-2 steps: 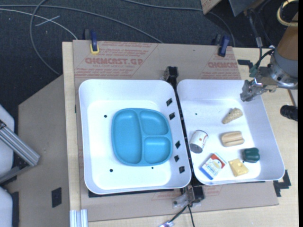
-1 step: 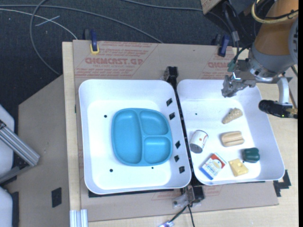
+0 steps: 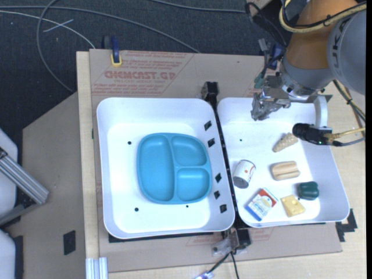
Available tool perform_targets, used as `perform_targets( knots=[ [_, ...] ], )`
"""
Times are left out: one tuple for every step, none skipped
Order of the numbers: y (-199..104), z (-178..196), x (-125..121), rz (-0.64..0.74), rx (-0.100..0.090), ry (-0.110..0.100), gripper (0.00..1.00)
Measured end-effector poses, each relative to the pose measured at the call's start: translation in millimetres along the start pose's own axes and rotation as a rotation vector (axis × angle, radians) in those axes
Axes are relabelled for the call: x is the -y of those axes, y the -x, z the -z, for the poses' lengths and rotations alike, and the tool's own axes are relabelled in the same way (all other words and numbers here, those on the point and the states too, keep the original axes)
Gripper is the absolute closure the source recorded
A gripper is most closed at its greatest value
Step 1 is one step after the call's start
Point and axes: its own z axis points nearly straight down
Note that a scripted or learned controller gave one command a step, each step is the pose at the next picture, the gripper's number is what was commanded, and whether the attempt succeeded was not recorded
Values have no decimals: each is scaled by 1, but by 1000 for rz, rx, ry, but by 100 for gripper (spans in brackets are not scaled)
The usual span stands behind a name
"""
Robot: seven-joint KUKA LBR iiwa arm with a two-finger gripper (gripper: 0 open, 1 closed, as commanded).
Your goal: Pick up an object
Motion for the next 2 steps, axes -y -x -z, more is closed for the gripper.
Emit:
perform_targets(
  knots=[
    [-62,-5,-7,1,0,2,100],
    [-116,-6,-18,0,0,4,100]
  ],
)
